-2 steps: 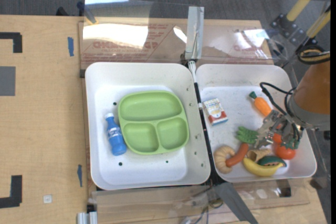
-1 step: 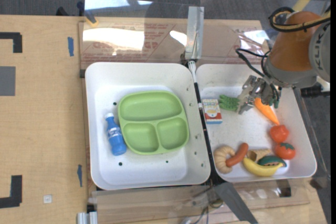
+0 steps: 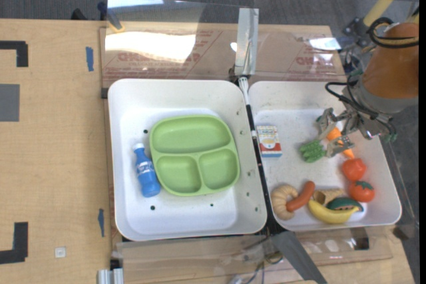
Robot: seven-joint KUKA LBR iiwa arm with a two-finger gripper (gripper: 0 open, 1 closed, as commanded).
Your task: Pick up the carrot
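Observation:
The carrot (image 3: 336, 142), orange with a leafy green top (image 3: 311, 151), lies in the right bin (image 3: 286, 106) near its upper right. My gripper (image 3: 345, 128) hangs directly over the carrot's orange body. The grey fingers (image 3: 325, 121) are spread to either side of it, so the gripper looks open and straddles the carrot rather than clamping it. The green top sticks out to the left, on the bin floor.
Near the carrot in the right bin are two tomatoes (image 3: 355, 169), a banana (image 3: 333, 209), a sausage (image 3: 301, 196), a croissant (image 3: 284, 200) and a small carton (image 3: 268, 141). The left bin (image 3: 126, 103) holds a green divided plate (image 3: 194, 155) and a blue bottle (image 3: 146, 173).

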